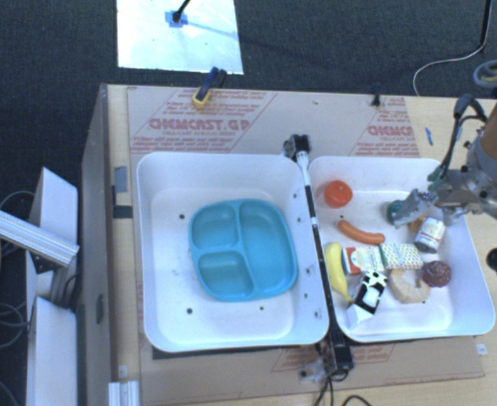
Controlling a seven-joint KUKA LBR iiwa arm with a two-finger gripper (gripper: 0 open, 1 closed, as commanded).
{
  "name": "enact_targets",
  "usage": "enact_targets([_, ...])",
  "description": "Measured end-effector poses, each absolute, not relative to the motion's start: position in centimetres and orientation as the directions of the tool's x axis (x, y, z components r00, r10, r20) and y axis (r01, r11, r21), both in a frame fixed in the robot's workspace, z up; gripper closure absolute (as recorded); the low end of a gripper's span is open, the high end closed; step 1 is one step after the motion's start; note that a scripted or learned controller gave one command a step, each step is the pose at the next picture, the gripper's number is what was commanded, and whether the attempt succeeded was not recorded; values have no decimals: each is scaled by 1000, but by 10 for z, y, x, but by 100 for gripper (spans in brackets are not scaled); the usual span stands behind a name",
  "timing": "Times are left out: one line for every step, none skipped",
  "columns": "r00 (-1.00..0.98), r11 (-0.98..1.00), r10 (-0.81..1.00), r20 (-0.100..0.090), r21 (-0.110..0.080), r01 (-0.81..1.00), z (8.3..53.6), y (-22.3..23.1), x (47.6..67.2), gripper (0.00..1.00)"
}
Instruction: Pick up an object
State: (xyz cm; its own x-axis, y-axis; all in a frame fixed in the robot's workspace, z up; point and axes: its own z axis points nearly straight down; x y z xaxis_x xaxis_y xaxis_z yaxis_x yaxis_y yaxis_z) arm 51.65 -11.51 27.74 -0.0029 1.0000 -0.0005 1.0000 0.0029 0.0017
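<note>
camera view from above, at a slant: two shallow white bins side by side on a bench. left bin [160, 252] bearing a blue divided tray [242, 248] with three compartments, lying flat near the middle. right bin [477, 307] crowded with small things. orange-red round piece, like a tomato [338, 194], near the bin's upper left. below it a toy sausage [361, 233], lying slantwise. yellow banana [336, 269] along the left wall, just beside the divider between bins. small carton with red and white print [366, 259] touching the banana's right side, and a pale green patterned box [401, 255] just to its right. black and white tube-like item [368, 293] below them, tilted. pale bread-like lump [410, 290] near it, and a dark brown round piece [437, 273] at the right. small bottle with a white label [430, 233] upright or nearly so, just under the arm's tool.

arm [494, 155] reaching in from the right, grey, over the right bin's upper right corner. gripper [413, 207] low over the bin, above the bottle and next to a dark green item [398, 211] at its left tip. fingers blurred against the clutter; cannot tell how far apart, nor whether anything sits between them.

yellow and black clamp [208, 88] on the bench's far edge, white sheet [179, 22] on the floor beyond.
</note>
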Motion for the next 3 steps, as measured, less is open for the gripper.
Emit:
enact_targets([-3,3,1000,1,-2,1000,142,-85,575,0])
enact_targets([0,1,1000,-7,17,1000,90,-99,569,0])
enact_targets([-4,4,1000,0,3,1000,85,-90,643,0])
